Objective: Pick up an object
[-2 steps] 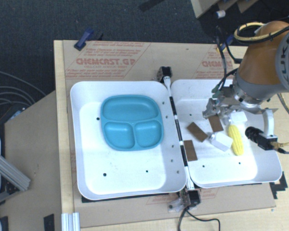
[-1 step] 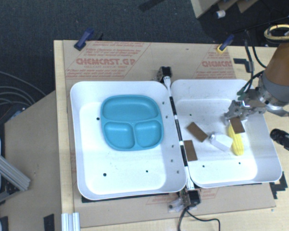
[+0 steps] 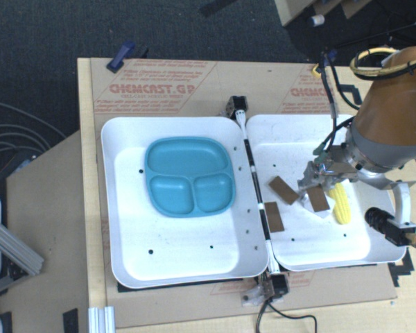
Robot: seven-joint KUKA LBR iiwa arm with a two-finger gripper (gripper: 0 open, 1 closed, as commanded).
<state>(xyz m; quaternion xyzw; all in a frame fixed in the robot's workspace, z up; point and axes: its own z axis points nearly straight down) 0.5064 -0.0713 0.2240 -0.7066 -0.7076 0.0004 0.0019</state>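
My gripper [image 3: 317, 183] hangs low over the middle of the right bin [image 3: 291, 255], under the grey arm with its orange band. Just below it lies a small brown block [image 3: 320, 200], touching or nearly touching the gripper's tip. A yellow corn cob [image 3: 342, 203] lies right beside that block. Another brown block [image 3: 284, 191] rests to the gripper's left, and a third brown block [image 3: 273, 217] lies near the bin's left wall.
The left bin [image 3: 125, 241] holds a blue divided plate [image 3: 190, 175]. A black divider rail [image 3: 253, 179] runs between the two bins. The arm's body covers the right bin's far right part, and a black fitting [image 3: 385, 224] sits at its right edge.
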